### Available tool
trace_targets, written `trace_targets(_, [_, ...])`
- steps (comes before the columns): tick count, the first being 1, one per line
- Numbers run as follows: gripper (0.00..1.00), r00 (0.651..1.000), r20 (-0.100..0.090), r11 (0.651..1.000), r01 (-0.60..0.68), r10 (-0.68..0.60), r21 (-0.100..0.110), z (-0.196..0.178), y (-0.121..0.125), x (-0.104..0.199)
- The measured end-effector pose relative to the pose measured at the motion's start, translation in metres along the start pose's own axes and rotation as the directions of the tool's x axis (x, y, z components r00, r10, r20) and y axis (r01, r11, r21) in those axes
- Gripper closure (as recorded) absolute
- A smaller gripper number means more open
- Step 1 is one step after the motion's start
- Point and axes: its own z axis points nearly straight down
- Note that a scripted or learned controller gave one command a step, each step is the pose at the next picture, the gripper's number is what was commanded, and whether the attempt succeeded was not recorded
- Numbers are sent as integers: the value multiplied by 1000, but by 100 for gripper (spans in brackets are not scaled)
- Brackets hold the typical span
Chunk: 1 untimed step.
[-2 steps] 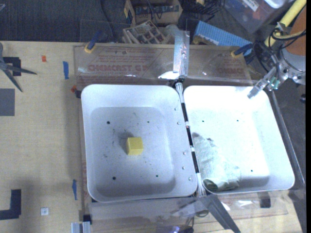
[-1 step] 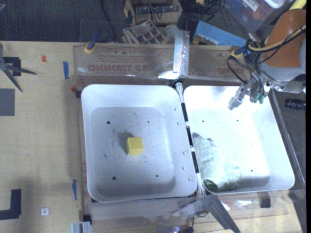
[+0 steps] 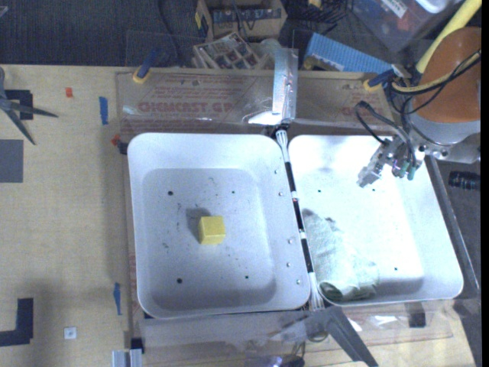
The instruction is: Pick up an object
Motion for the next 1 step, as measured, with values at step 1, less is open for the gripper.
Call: trace_targets(1, [100, 999, 3, 999, -35, 35, 0, -27, -37, -5])
